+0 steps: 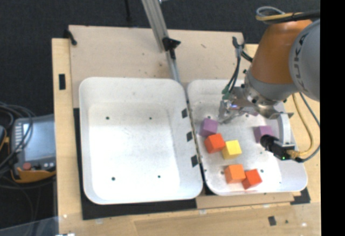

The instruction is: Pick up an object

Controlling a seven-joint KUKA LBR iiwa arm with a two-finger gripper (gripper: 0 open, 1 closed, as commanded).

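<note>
Six small blocks lie loose in the right bin (294, 178). A purple block (209, 126) sits nearest the bin's left wall, with an orange-red block (214, 143) touching it just below. A yellow block (233, 148) lies just beside that one, on its right. Lower down, an orange block (234, 173) and a red block (252, 178) rest side by side, touching. A second purple block (263, 132) lies apart, toward the right.
</note>
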